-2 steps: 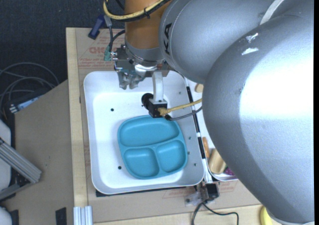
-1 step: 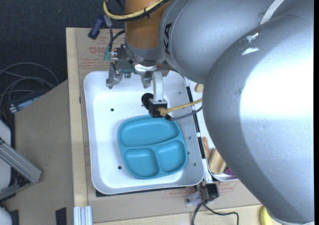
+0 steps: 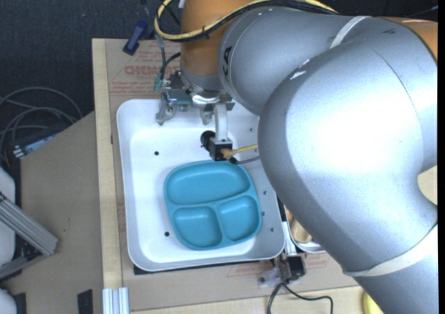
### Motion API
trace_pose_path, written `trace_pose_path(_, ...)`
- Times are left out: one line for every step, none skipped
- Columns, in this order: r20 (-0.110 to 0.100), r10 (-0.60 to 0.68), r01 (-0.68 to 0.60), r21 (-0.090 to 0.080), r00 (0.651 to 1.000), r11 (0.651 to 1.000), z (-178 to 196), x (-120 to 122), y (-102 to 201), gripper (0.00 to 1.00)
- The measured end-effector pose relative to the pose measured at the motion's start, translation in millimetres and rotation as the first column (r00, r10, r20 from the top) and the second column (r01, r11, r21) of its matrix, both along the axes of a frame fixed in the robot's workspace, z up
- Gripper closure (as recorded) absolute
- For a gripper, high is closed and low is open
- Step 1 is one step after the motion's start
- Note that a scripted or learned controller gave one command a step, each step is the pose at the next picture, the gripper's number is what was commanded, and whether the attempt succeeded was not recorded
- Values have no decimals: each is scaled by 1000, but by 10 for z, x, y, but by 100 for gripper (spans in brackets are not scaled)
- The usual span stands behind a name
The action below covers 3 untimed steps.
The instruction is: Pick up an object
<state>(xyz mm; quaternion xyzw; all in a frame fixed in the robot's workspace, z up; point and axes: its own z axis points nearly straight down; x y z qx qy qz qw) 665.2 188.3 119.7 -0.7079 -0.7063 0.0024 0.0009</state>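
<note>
On my feed the blue divided plate [image 3: 212,205] lies flat in the near half of the white bin [image 3: 142,187], with its two small compartments toward the bin's near rim and its one large compartment toward the bin's middle. Farther back, at the bin's far wall, the pincer [image 3: 182,104] hangs apart from the plate. I cannot tell how far open it is or whether it has hold of anything.

Robotics lab bench.
Loose cables [image 3: 31,114] on dark carpet at left, an aluminium rail [image 3: 28,226], cardboard-topped bench [image 3: 104,236], grey arm [image 3: 348,132].
</note>
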Motion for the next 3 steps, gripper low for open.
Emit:
trace_pose_path(8,0,0,0,1000,1000,663,21,-1177,0)
trace_pose_path(3,3,-3,3,1000,1000,-356,-24,-578,0)
trace_pose_path(5,-3,3,-9,1000,1000,263,-133,-1236,0)
